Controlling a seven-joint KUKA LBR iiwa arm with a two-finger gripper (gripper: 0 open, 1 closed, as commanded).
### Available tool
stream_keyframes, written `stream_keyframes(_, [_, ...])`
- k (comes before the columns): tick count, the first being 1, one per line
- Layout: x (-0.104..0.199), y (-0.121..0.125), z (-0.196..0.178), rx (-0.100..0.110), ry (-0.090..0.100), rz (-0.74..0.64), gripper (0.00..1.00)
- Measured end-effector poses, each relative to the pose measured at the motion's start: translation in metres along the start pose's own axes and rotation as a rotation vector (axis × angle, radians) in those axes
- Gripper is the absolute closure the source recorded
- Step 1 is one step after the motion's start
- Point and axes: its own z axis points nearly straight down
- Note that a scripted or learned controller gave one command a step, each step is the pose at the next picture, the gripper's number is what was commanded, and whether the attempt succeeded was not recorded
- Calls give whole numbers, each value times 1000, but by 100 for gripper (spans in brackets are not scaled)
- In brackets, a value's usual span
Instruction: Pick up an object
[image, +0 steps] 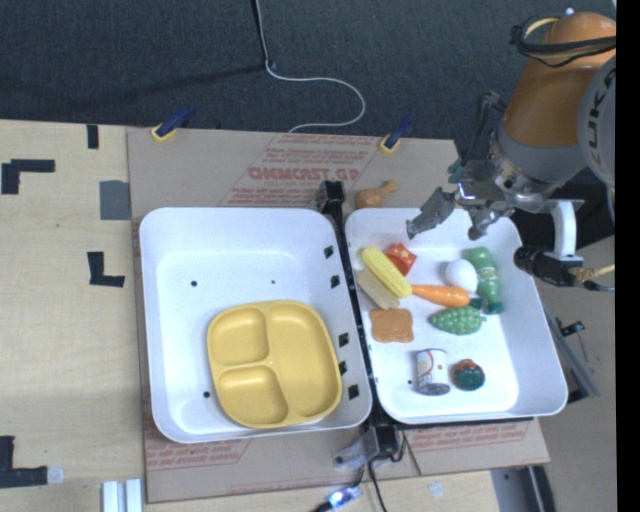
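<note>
The right bin (520, 395) holds several toy foods: a yellow corn cob (385, 271), a red piece (403, 257), an orange carrot (441, 295), a white egg (460, 273), a green bottle (487, 281), a bumpy green piece (457, 320), a brown toast slice (391, 325), a small can (431, 371) and a dark green round item (467, 376). My gripper (446, 227) hovers over the bin's far end, above and behind the red piece and the egg. It is open, with nothing between its fingers.
The left bin (180, 250) holds a yellow divided plate (272, 362). A tan drumstick-like toy (376, 192) lies on the cardboard just beyond the bins. The grey arm with its orange band (560, 70) comes in from the upper right.
</note>
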Motion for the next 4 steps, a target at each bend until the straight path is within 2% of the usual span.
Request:
stream_keyframes(2, [6,5,90,5,0,0,0])
stream_keyframes(3, [-3,4,140,5,0,1,0])
stream_keyframes(4, [-3,6,187,-7,-2,-1,0])
